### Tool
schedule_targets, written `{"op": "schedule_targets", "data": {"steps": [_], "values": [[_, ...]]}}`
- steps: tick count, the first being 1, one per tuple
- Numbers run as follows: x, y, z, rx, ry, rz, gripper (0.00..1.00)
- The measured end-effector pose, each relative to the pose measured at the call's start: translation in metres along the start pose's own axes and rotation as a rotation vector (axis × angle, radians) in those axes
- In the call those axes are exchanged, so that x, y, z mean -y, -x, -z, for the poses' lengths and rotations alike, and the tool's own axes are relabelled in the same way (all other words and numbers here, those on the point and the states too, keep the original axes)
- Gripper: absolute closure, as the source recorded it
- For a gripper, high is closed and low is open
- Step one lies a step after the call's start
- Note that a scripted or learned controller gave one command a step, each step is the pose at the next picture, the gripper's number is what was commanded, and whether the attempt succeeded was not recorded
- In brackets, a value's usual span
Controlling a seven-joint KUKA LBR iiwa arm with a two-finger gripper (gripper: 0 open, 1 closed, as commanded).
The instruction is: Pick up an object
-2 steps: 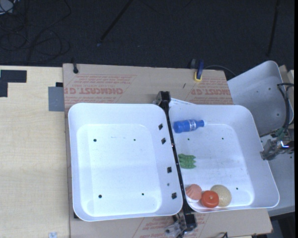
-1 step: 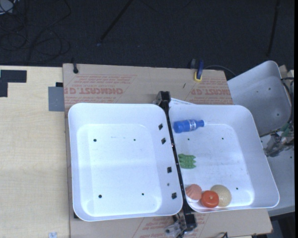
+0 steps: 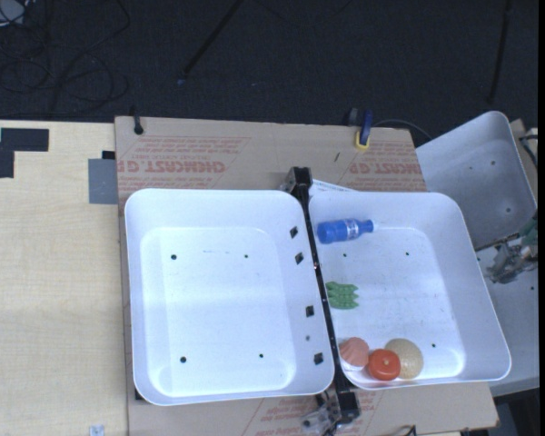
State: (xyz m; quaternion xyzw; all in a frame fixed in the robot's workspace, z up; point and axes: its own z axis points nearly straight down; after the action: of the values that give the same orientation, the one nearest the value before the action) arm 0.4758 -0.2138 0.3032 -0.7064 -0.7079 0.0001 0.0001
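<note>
The right bin [image 3: 477,284] holds several small objects. A blue bottle [image 3: 345,231] lies on its side near the bin's far left corner. A small green piece [image 3: 341,295] rests against the left wall, about halfway down. In the near left corner three round items sit together: a pinkish one [image 3: 353,351], a red one [image 3: 384,364] and a tan one [image 3: 406,356], touching or nearly touching.
The left bin [image 3: 218,302] stands beside the right one, joined by a black divider with clips [image 3: 313,280]. Both sit on a cardboard sheet [image 3: 218,157]. A tilted grey metal plate [image 3: 477,166] and some small hardware [image 3: 513,260] stand at the right.
</note>
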Motion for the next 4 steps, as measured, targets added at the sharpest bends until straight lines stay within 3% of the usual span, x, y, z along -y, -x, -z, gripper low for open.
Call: {"op": "schedule_targets", "data": {"steps": [1,2,3,4], "values": [[0.0,0.0,0.015,0.0,0.0,0.0,1.0],[-0.02,-0.001,-0.014,-0.001,-0.004,0.003,1.0],[0.002,-0.08,-0.123,-0.007,-0.013,0.004,1.0],[-0.001,-0.083,-0.044,0.001,0.005,-0.001,1.0]]}}
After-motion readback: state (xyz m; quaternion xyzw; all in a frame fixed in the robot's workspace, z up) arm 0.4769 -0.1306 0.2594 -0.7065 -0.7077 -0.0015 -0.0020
